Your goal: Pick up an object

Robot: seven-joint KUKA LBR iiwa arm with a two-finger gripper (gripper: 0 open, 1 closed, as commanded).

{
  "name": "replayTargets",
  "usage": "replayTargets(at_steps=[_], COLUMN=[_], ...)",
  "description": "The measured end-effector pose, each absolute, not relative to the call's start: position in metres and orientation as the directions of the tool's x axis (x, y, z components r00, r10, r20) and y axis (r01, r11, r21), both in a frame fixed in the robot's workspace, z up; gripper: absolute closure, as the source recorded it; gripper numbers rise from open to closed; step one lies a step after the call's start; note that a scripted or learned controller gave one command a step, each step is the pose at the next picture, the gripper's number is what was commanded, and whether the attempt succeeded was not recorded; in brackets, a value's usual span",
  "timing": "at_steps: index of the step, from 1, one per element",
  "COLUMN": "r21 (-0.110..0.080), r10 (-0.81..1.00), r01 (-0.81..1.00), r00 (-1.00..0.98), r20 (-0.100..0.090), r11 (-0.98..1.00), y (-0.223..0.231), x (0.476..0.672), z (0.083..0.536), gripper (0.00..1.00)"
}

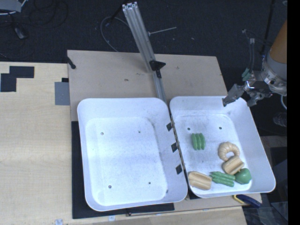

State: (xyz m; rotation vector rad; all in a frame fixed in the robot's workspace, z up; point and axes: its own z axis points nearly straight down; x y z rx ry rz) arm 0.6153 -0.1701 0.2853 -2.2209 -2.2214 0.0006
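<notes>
Bench (117,74): a tan board is laid under both bins, so that they are kept level and within the arm's reach.
Left bin (93,108): a shallow white tray is set to the left of its twin, the two rims touching along the middle, where small black clips are seen; it is probably meant as the receiving side.
Right bin (253,125): the twin tray, nearer the arm, carries all the loose pieces, and most are gathered toward its near right corner.
Arm (276,55): it is brought in from the right and is held above the far right corner of the right bin, well apart from the pieces.
Gripper (243,93): dark parts are seen over the bin's rim; nothing is seen held, and whether the jaws are open or closed cannot be told.
Objects: a green ridged piece (198,141) lies alone near the bin's middle, judged the easiest pick; a tan ring (228,150), a tan block (232,165), a green ball (243,176), a green pod (223,178) and a tan roll (200,180) are crowded close together.
Stage: the pick is judged not yet begun.
</notes>
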Motion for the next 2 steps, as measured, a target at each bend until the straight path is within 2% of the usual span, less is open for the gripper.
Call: replayTargets(at_steps=[1, 2], r21=[-0.008, -0.004], r10=[1.000, 1.000], r01=[1.000, 1.000], r00=[0.002, -0.005], r20=[0.002, 0.002], r11=[-0.002, 0.005], y=[-0.196, -0.108], x=[0.575, 0.605], z=[0.184, 0.088], gripper=[0.00, 0.00])
